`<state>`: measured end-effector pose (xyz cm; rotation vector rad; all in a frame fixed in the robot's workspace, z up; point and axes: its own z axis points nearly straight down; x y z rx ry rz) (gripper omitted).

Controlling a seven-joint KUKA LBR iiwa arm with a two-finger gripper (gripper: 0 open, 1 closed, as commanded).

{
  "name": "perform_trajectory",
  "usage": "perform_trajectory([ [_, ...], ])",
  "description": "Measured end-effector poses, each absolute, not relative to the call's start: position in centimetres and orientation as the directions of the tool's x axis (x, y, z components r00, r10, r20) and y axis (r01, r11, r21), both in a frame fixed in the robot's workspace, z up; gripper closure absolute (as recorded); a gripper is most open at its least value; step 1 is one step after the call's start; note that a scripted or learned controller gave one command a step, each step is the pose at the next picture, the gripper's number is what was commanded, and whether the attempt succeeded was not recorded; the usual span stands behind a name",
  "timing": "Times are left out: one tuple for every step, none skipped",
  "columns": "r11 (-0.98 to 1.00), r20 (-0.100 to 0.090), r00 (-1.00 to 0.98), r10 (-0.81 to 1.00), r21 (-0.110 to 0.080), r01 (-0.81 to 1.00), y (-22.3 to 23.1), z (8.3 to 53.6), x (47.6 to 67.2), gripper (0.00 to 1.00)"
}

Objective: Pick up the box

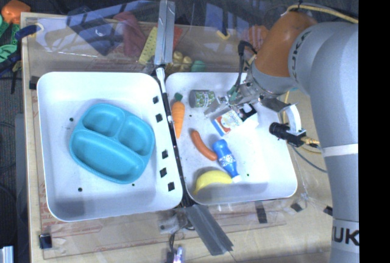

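Reaching in from the right of the camera view, the grey arm (323,73) with its orange band (277,49) places the end effector (236,98) low over the upper middle of the right bin (274,176). Whether the end effector is open or closed cannot be told from this view.

The box (228,122), small, white with red and blue print, lies tilted on the right bin's floor just below the end effector, very near it; contact cannot be confirmed.

Other contents of the right bin:
- A small greenish can (201,98) on its side, just left of the end effector.
- A carrot (177,117) against the left wall, green top pointing up the view.
- An orange-red sausage-shaped item (202,144) below and left of the box.
- A blue bottle (225,158) with a white cap, just beside that item.
- A yellow lemon-shaped item (212,181) near the lower wall.

The left bin (55,91) holds a blue divided tray (113,142), lying flat near its middle.

Both bins sit side by side on the bench (109,231).
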<state>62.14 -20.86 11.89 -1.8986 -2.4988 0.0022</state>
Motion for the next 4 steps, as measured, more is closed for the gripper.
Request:
perform_trajectory([
  [0.380, -0.003, -0.380, 0.925, 0.000, 0.925, -20.7, 10.2, 65.9, 0.00],
  [0.738, 0.001, -0.738, 0.674, -0.001, 0.674, -14.7, 9.2, 59.8, 0.00],
  [0.523, -0.003, -0.523, 0.853, 0.001, 0.853, -14.5, 15.2, 65.1, 0.00],
  [0.160, -0.003, -0.160, 0.987, 0.003, 0.987, -20.8, 29.5, 65.8, 0.00],
])
